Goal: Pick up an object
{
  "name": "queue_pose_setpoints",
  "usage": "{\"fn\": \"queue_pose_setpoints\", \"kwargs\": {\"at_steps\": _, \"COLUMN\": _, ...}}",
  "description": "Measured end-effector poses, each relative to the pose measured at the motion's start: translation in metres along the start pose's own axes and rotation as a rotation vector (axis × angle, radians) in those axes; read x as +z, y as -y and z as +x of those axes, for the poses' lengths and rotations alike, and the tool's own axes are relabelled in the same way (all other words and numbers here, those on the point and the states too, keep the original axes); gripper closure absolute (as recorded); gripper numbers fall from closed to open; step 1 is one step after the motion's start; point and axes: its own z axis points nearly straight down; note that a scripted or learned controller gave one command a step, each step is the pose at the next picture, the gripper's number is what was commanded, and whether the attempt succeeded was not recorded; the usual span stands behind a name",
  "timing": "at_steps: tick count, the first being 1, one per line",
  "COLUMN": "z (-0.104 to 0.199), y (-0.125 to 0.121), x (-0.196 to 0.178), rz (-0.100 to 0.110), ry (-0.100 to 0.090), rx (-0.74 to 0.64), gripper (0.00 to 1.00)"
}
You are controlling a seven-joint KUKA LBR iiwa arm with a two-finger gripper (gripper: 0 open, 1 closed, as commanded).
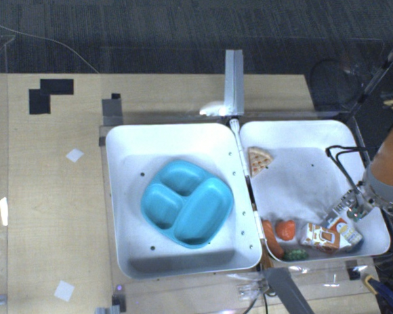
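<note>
In the right bin, a small orange and white carton lies near the front right corner. My gripper hangs just over the carton's upper right end, reaching in from the right below the arm's orange band. An orange carrot-like piece, a red-orange round piece and a small green piece lie along the front edge, left of the carton. A tan waffle-patterned wedge rests at the bin's back left.
The left bin holds a blue divided plate. A metal post stands behind the wall between the bins. A black cable loops over the right bin's far right side.
</note>
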Motion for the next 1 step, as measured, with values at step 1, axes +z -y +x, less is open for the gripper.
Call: {"fn": "queue_pose_setpoints", "kwargs": {"at_steps": 1, "z": 0.0016, "y": -0.0008, "x": 0.0012, "rz": 0.0, "ry": -0.005, "rx": -0.001, "gripper": 0.0}}
